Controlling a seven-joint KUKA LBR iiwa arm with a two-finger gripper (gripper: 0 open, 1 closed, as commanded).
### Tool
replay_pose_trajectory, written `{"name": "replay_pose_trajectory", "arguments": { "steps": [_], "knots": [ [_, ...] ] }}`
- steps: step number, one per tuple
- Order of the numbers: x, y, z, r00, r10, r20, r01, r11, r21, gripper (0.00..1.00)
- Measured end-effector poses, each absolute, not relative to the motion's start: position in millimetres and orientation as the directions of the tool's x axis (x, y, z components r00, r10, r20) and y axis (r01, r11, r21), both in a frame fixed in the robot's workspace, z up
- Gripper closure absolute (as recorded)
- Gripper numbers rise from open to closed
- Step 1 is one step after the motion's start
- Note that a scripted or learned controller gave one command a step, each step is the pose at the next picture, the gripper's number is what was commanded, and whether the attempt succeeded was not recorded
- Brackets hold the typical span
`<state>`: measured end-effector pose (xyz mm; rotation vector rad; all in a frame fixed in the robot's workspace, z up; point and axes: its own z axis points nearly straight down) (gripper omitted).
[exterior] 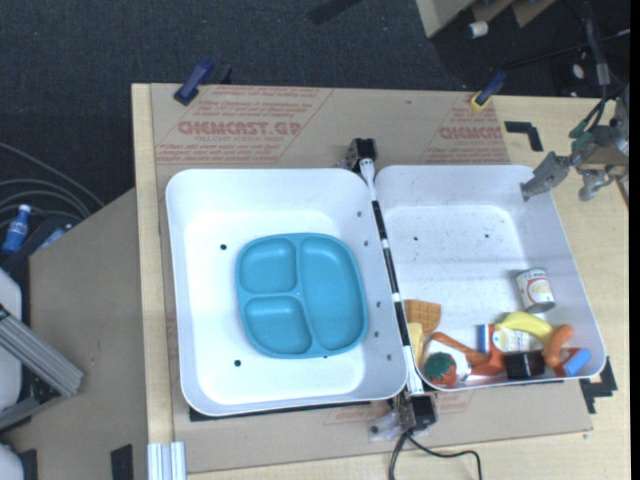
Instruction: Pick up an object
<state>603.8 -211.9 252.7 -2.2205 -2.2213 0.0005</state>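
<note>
— Several small objects lie heaped in the near corner of the right bin, and none of them has been lifted. A yellow banana sits on top of the pile, with a small can standing just beside it, a little apart from the rest. Lower down there is a waffle-patterned piece, a green and red round toy, a black block and some orange pieces, all touching or overlapping one another.

— And the claw?

— The gripper hangs at the far right edge of that bin, well apart from the heap. Its fingers look spread and nothing is between them, so I'd call it released.

— So how much is done?

— As I judge it, nothing yet. The reach, the descent, the closing and the lift all remain. The can looks the easiest target, since it stands clear of its neighbours.

— What about the other side?

— The left bin holds a blue divided plate, lying flat near its middle, far from the arm.
</note>
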Motion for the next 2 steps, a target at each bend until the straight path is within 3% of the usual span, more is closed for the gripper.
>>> {"name": "replay_pose_trajectory", "arguments": {
  "steps": [1,2],
  "knots": [
    [581.8,-189.8,93.4,0.0,1.0,0.0,1.0,0.0,-0.001,0.0],
    [598.0,-105.7,84.5,-0.002,1.0,0.003,1.0,0.002,-0.003,0.0]
  ]
}}
